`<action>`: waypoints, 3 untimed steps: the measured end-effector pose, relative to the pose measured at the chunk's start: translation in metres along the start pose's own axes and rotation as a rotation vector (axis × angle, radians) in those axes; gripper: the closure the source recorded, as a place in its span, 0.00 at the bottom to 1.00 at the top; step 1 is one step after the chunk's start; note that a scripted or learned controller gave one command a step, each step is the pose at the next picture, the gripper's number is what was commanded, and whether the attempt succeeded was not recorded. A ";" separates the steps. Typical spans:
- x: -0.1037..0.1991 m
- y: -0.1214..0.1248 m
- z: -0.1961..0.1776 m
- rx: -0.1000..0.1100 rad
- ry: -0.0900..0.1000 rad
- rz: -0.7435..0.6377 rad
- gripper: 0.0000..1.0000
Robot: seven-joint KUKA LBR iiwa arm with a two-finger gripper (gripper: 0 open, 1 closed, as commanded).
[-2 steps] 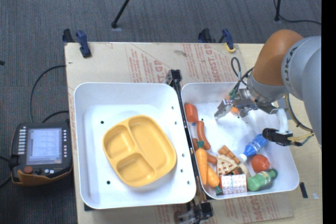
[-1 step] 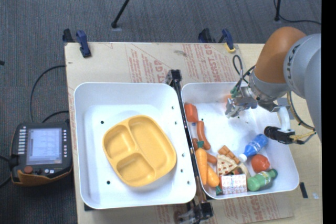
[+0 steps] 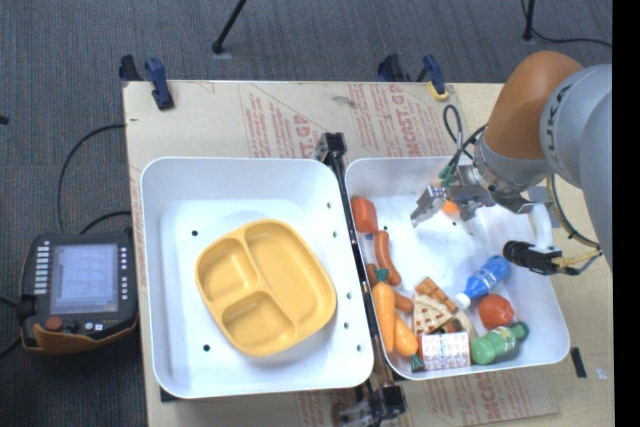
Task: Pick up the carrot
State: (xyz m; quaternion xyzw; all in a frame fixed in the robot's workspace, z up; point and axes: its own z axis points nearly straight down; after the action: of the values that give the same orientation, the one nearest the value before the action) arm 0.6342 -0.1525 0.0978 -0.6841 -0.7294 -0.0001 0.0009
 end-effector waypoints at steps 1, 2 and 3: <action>-0.052 0.007 0.010 -0.001 0.002 0.094 0.00; -0.053 0.007 0.000 0.002 0.001 0.092 1.00; -0.054 0.007 -0.090 -0.003 -0.002 0.181 1.00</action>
State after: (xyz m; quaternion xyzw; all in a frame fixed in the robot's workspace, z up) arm 0.6447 -0.2064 0.1876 -0.7474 -0.6644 -0.0007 -0.0008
